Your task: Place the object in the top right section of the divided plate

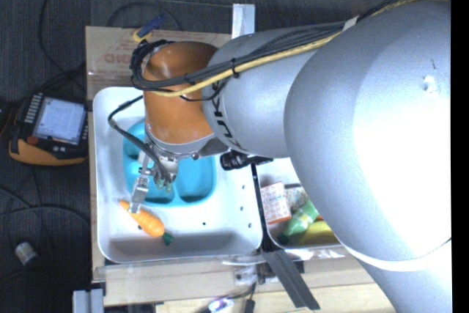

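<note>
**Lining up on the carrot at the plate's lower left corner**

Looking down my one view, I have the end effector [139, 196] hanging low over the left white plastic bin [227, 227], its two slim fingers pointing down and towards the lower left. The tips sit right at the top end of the small orange toy carrot [145, 220], touching or nearly so. I judge the fingers close together, but I cannot tell whether they are gripping the carrot's end or merely resting against it; nothing is plainly held between them.

The carrot lies just below the tips. Its long axis runs on a diagonal from upper left to lower right, with the green stub [167, 237] at the lower right end. It rests on the bin floor, just off the lower left edge of the bright blue divided plate [196, 183], not in any section.

There is one arm, so no choice of reach. Count: one carrot, one divided plate, two bins. The right white bin [272, 240] holds several mixed packets and toy items, partly hidden under the arm, too covered to count.
</note>
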Controlling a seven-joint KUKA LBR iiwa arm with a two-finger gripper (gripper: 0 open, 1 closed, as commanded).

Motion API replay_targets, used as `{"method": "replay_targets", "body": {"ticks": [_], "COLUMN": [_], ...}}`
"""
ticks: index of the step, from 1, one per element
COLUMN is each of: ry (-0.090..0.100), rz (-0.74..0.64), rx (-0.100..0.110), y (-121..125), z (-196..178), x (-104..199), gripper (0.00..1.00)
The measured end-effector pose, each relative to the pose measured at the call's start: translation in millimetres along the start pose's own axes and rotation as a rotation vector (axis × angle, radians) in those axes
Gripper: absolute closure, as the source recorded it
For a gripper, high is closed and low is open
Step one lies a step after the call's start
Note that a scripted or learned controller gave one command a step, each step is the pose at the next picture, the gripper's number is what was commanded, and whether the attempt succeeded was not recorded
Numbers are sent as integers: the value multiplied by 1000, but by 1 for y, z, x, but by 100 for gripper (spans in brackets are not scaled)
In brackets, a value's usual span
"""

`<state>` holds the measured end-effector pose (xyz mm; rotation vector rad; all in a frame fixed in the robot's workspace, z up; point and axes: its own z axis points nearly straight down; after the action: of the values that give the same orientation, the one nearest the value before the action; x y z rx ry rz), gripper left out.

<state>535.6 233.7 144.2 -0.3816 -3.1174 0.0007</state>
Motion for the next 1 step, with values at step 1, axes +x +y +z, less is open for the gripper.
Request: {"method": "replay_targets", "body": {"ticks": [1], "ry": [1], "rz": [0], "rx": [-1], "y": [1], "z": [-8], "x": [1], "gripper": [100]}}
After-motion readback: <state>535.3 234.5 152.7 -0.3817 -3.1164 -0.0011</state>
